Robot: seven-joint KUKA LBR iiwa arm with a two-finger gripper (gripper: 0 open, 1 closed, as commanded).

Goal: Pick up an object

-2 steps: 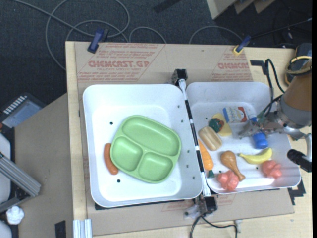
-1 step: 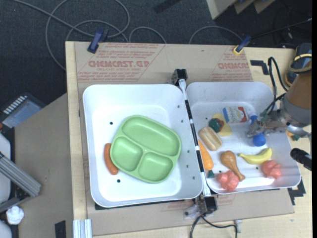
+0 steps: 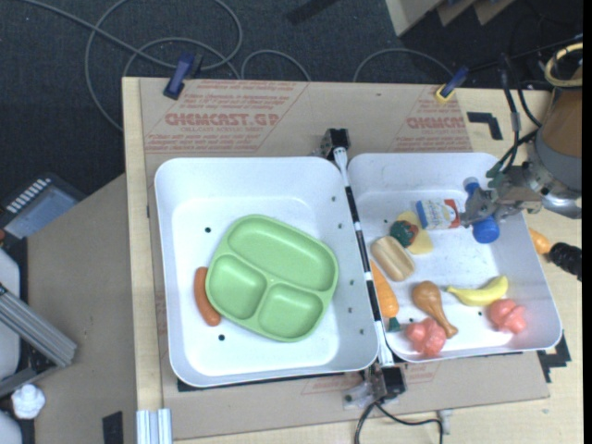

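My gripper hangs over the upper right part of the right bin, with the arm coming in from the right. A small blue round object lies directly under its tip, touching or nearly touching it; whether it is gripped is unclear. To the left of the gripper lies a small white, blue and red box. Further left are a green and yellow toy and a hot dog bun. A banana, a drumstick and two pink toys lie along the front.
A carrot lies along the right bin's left wall, and an orange piece sits on its right rim. The left bin holds a green divided plate with a red sausage beside it. Cables run behind the bench.
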